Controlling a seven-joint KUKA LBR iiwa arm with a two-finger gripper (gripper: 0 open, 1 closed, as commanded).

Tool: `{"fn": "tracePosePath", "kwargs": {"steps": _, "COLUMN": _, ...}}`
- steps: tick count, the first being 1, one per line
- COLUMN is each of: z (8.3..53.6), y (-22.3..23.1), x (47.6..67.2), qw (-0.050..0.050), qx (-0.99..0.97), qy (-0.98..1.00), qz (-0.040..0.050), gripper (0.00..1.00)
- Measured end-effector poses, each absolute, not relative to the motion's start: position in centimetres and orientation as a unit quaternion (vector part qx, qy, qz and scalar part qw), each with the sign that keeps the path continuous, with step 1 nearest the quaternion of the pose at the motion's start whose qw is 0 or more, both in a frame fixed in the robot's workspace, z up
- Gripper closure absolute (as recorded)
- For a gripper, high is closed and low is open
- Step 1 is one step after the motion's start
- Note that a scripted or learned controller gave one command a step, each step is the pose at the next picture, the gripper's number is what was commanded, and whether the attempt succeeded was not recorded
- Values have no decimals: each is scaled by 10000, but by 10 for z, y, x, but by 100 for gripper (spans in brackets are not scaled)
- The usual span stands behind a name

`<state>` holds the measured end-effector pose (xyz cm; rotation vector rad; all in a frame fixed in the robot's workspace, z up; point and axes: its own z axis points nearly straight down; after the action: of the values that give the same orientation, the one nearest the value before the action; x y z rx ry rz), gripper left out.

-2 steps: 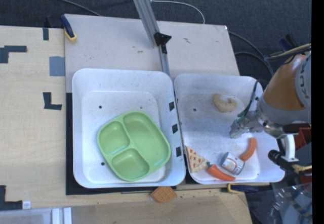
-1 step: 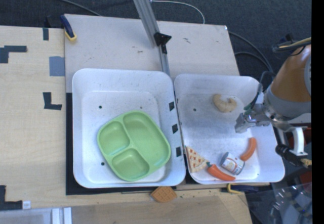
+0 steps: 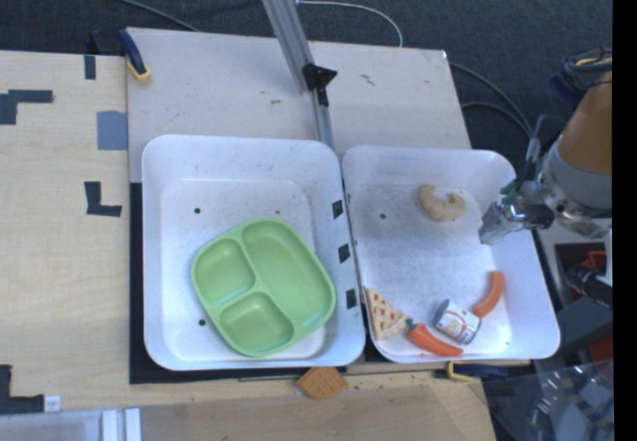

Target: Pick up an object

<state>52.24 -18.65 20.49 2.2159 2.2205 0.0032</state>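
We see the metallic end effector [image 3: 501, 221] at the right bin's [image 3: 398, 180] three o'clock rim; we cannot tell its state. A lumpy tan pastry [image 3: 441, 203] lies at twelve o'clock inside; a small can [image 3: 457, 322] at five.

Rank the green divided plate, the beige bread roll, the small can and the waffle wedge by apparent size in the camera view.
1. green divided plate, by far the largest
2. beige bread roll
3-4. small can and waffle wedge look alike; too close to rank.
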Motion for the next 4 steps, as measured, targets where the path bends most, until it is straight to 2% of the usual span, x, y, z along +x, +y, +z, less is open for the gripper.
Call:
{"fn": "tracePosePath", "kwargs": {"steps": 1, "z": 258, "y": -186, "x": 524, "qw": 24, "qx": 7064, "qy": 7078, "qz": 10, "gripper": 100}}
{"fn": "tracePosePath", "kwargs": {"steps": 4, "z": 225, "y": -45, "x": 549, "qw": -18, "qx": 7049, "qy": 7093, "qz": -9, "gripper": 100}}
